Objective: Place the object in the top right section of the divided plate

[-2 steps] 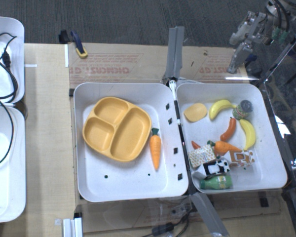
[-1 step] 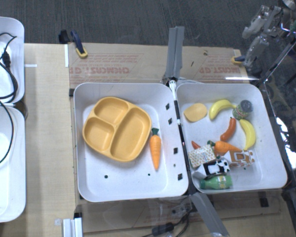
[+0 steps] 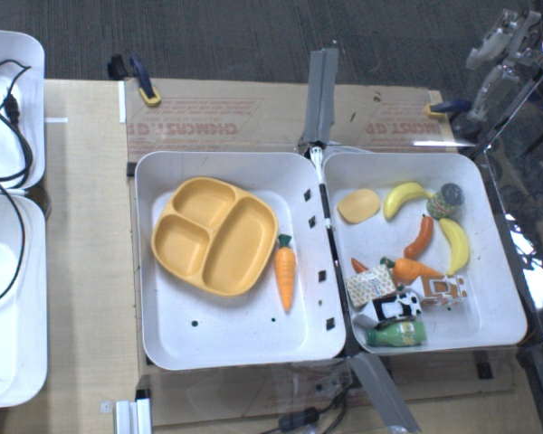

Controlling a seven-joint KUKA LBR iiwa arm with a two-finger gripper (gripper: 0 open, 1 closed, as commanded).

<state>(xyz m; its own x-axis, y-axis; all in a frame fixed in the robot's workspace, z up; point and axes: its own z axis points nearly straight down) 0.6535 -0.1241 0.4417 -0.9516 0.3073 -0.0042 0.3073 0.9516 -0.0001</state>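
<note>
A yellow divided plate (image 3: pixel 215 234) sits in the left bin (image 3: pixel 154 333), all three sections bare, while a toy carrot (image 3: pixel 286 274) lies on the bin floor just beside the plate's right rim, leaf end pointing away from the camera. The gripper (image 3: pixel 511 39) hangs at the upper right, beyond the far corner of the right bin (image 3: pixel 511 319) and well apart from every object; at this slant and blur, how it is set cannot be told, and it carries nothing visible. The right bin holds a jumble: two bananas (image 3: pixel 404 197), a tan bread-like piece (image 3: pixel 359 205), a sausage (image 3: pixel 420 235), a second carrot (image 3: pixel 414 268), a small dark-topped jar (image 3: pixel 447 199), a green bottle (image 3: pixel 398 334) and some boxed toys near the front. Which object the task means is not marked; the lone carrot beside the plate looks the likeliest candidate. The pick appears not yet begun. Done well, it would likely mean coming down over the carrot's thick middle, closing across its narrow width, lifting clear of the plate's raised rim, and releasing low over the small far compartment nearest the bin divider so the toy does not roll across a ridge.
</note>
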